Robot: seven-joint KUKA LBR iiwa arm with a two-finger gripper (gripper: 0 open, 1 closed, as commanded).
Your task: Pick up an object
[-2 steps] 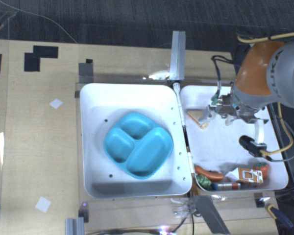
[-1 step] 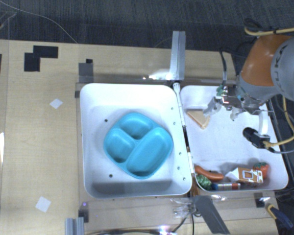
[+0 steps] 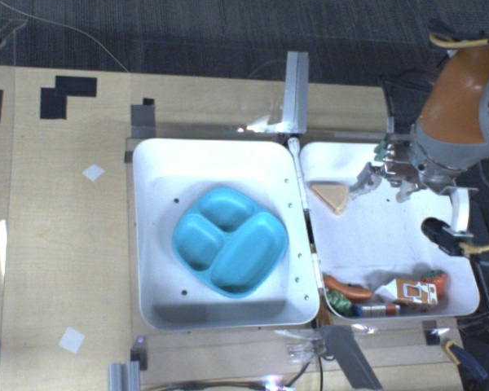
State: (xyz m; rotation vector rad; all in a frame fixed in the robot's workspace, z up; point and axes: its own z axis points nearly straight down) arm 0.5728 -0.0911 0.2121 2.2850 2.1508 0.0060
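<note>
My gripper (image 3: 385, 184) hangs over the upper part of the right bin (image 3: 407, 243), open, with only white bin floor showing between its fingers. A tan wedge like a slice of bread (image 3: 330, 195) lies just to its left, near the divider between the bins and apart from the gripper. Along the right bin's front wall lie a red-orange sausage-shaped toy (image 3: 347, 287), a green item (image 3: 336, 302), a red pen-like stick (image 3: 376, 309) and a brown and orange packet (image 3: 413, 292).
A blue divided plate (image 3: 230, 240) fills the middle of the left bin (image 3: 159, 177). A metal post (image 3: 297, 92) stands behind the divider. A black part on the arm's cabling (image 3: 440, 235) hangs over the right bin's right side.
</note>
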